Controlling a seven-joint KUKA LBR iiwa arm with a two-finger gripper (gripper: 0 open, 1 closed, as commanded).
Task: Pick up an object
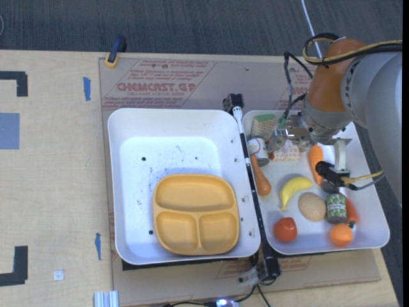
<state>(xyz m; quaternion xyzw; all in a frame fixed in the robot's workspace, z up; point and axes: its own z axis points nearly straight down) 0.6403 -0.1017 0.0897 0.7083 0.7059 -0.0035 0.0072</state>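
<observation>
My gripper (283, 137) hangs low over the far left part of the right bin (370, 238), under the orange wrist band. Right beneath it lie a pale green-and-cream packet (262, 125) and a whitish pink-speckled piece (287, 152). Toy food is spread through the rest of this bin: a banana (294, 189), a tan egg-shaped piece (312, 206), a red tomato (285, 229), an orange (341, 235), a small green can (335, 208), a carrot (315, 160) and a long brown-orange sausage shape (261, 178). I see nothing lifted by the gripper.
The left bin (128, 139) holds a yellow divided plate (197, 213) in its near half. A black-tipped white tool (234, 104) lies at the far end of the ridge between the bins. Black cables and a dark clip (331, 173) trail from the wrist over the carrot.
</observation>
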